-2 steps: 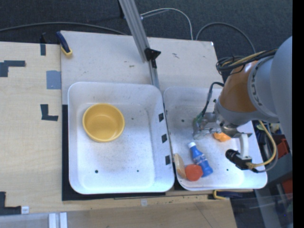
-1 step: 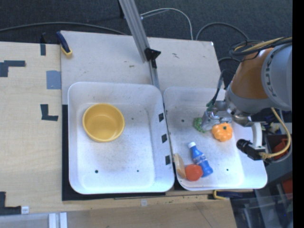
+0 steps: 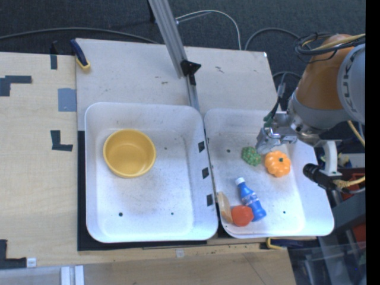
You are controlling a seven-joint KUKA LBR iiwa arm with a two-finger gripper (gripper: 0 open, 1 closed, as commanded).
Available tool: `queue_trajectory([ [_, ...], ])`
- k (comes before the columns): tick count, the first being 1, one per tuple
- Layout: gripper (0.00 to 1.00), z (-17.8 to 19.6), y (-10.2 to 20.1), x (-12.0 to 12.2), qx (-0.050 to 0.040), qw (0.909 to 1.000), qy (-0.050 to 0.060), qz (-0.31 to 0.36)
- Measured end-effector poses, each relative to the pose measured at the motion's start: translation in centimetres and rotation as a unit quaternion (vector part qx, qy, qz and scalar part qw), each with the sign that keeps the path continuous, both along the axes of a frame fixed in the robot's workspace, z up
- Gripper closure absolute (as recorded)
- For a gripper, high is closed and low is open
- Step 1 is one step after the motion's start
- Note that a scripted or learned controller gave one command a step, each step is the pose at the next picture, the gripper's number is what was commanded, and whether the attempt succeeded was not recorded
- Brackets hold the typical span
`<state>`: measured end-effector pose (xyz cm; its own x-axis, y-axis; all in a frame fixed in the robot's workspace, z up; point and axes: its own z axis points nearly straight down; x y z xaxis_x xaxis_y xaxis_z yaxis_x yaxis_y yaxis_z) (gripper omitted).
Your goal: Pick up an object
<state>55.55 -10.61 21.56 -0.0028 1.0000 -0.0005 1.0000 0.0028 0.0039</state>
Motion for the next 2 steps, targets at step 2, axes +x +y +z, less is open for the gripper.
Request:
queue_trajectory([
  [2, 1.0, 6.3, 4.9, 1.8, 0.0009, 1.0, 0.002, 0.002],
])
